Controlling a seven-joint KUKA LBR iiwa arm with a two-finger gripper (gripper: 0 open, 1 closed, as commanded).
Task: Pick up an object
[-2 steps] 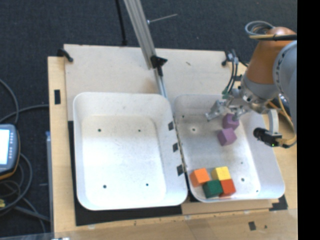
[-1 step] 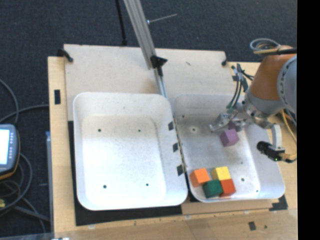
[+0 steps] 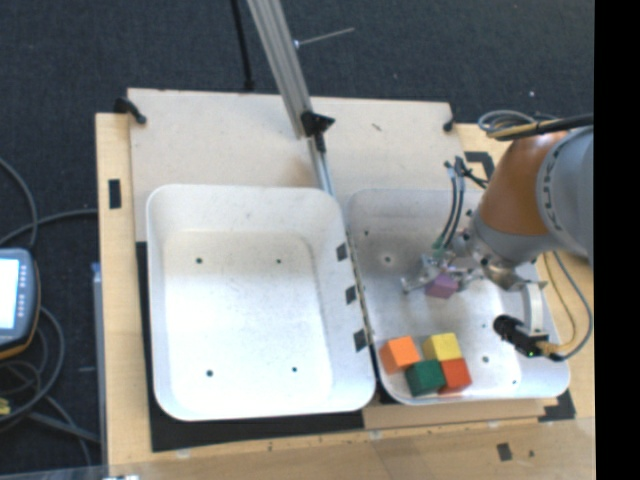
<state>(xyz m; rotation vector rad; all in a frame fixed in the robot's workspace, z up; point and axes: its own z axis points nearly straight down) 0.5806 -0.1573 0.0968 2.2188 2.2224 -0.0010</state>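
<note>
In right bin (image 3: 375, 228), my claw (image 3: 438, 276) hanging at small purple block (image 3: 441, 287); grip state I cannot tell. Block risking slipping if pinched off-centre, rolling toward coloured cubes (image 3: 428, 363).

Bench (image 3: 230, 143): carries two bins side by side, touching along their inner edges. Left bin (image 3: 250, 303): sits toward the bench's left edge. Right bin (image 3: 385, 228): sits toward the bench's right edge; four blocks (image 3: 428, 362) clustered at its front edge, touching one another in a two-by-two group. One small block (image 3: 441, 286) near the right bin's middle, behind the cluster and apart from it. Gripper (image 3: 432, 274) over the small block. Metal post (image 3: 285, 58): rises from the bench's back edge, behind the seam between the bins.
</note>
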